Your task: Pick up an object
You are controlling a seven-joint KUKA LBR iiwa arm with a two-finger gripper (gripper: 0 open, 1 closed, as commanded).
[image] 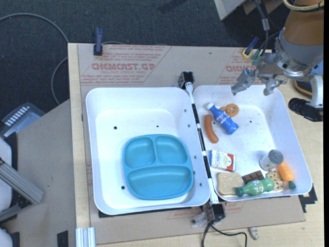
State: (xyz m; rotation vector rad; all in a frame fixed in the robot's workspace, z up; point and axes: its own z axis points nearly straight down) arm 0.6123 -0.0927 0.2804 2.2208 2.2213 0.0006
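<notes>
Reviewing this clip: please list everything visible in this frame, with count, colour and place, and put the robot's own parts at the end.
bins: 2, white, side by side on the bench
divided plate: 1, blue, in the left bin
blue bottle: 1, blue with white cap, upper part of the right bin
sausage: 1, orange-red, left of the blue bottle
ring: 1, orange, beside the blue bottle's top
carton: 1, white and red, right bin near the divider
bread slice: 1, tan, right bin's near edge
green bottle: 1, green, lying at the near edge
can: 1, grey, lower right of the right bin
carrot: 1, orange, beside the can
gripper: 1, grey, open, above the right bin's far edge, holding nothing
</notes>
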